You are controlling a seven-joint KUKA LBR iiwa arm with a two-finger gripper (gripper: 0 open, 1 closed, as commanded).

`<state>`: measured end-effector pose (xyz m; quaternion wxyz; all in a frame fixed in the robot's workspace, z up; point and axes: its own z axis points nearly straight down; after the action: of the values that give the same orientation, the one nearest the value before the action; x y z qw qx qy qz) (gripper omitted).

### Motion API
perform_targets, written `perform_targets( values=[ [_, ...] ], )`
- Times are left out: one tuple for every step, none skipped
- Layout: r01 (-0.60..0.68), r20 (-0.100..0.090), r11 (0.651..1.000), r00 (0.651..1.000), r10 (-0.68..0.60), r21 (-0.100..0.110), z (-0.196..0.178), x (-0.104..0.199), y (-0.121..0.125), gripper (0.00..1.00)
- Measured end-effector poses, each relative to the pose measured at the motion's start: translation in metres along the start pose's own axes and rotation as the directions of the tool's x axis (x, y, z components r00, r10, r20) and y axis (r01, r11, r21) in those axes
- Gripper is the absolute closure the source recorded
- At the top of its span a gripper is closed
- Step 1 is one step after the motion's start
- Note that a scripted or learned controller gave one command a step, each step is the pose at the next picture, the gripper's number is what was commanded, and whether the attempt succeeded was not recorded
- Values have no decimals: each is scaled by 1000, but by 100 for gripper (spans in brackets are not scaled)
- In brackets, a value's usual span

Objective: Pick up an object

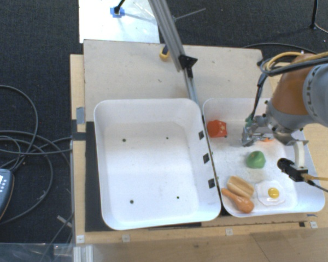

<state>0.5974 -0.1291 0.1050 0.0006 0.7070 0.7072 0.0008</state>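
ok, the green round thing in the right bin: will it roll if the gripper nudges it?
Probably. The green object looks rounded, like a dome or ball, so a side push may send it rolling or sliding on the smooth white bin floor. It looks like a small toy, likely light. The gripper is above it in the view, apart from it.

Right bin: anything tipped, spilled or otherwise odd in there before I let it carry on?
Nothing stands out. In the right bin the orange block, green ball, hot dog bun, carrot and fried egg lie apart and intact. The gripper sits low near the block and ball.
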Motion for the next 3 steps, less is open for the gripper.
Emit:
perform_targets(
  values=[
    [1, 1, 1000, 1000, -1, -3, -45, 1, -4, 100],
    [0, 3, 1000, 1000, 0, -6, -105, -9, -5, 100],
    [3, 2, 1000, 1000, -3, -5, -150, -15, -1, 100]
  ],
)
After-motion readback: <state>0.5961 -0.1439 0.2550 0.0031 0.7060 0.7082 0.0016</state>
